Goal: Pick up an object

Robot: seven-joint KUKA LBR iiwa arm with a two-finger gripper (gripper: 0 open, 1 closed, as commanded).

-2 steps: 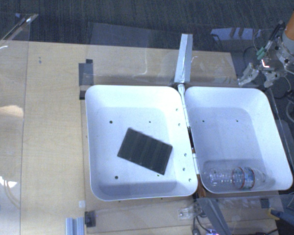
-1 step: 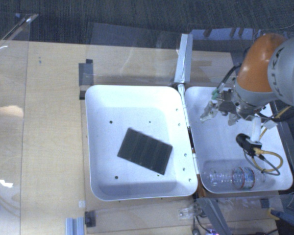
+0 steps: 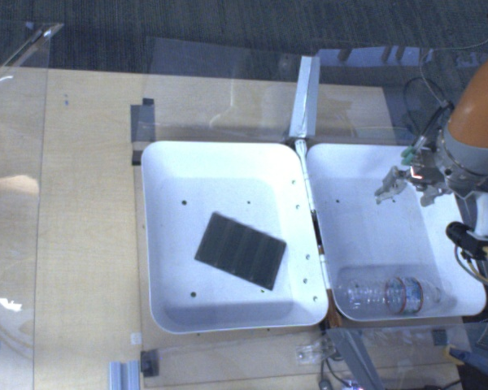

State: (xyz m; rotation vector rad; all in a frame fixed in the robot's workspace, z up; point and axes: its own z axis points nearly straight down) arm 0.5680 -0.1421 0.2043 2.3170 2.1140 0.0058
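A dark grey flat rectangular pad (image 3: 241,250) lies tilted on the floor of the left bin (image 3: 167,218). A clear plastic bottle (image 3: 386,294) lies on its side along the front wall of the right bin (image 3: 342,210). My gripper (image 3: 408,192) hangs over the upper right part of the right bin, below the orange band of the arm (image 3: 481,112). Its fingers (image 3: 386,189) are spread open with nothing between them. The bottle is well in front of the gripper, and the pad is far to its left.
A metal divider post (image 3: 303,104) rises behind the seam between the two bins. Cables (image 3: 472,250) hang by the right bin's right edge. The bench top (image 3: 65,218) is pale wood, with a clear panel at the left.
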